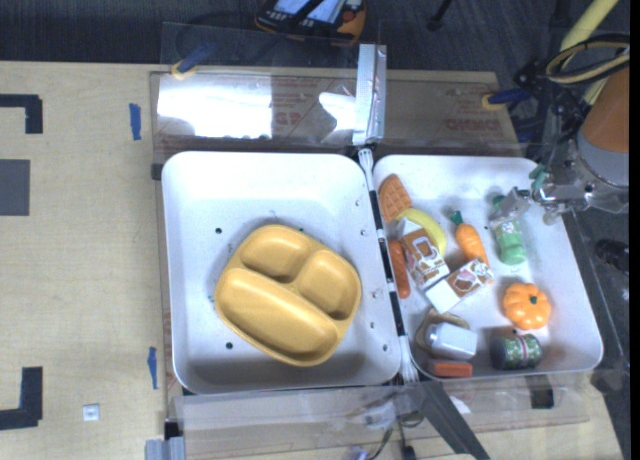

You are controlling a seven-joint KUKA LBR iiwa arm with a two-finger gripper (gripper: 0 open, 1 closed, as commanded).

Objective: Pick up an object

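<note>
Toys are lying crowded in the right bin (585, 278), while the left bin (190, 248) is carrying a yellow divided tray (288, 293) near its middle. Both bins are sitting side by side on the wooden table (70, 248).

The arm is reaching in from the right, and its end effector (515, 203) is hanging over the upper right part of the right bin, just above a small green bottle (511, 243). Whether it is wide, narrow or gripping anything is something I cannot tell, since the tip is blending into the clutter beneath it.

An orange carrot (470, 242) is lying just left of the green bottle, and a banana (422, 222) is curving beside a waffle-patterned piece (394, 194) near the bin's left wall. Two small boxes (425, 256) (458, 284) are resting near the middle, touching or nearly touching each other. A small pumpkin (527, 305) is sitting toward the right side, with a green can (516, 350) lying on its side below it. A brown-and-white object (447, 337) is sitting at the bottom left of that bin; its kind is unclear.
</note>
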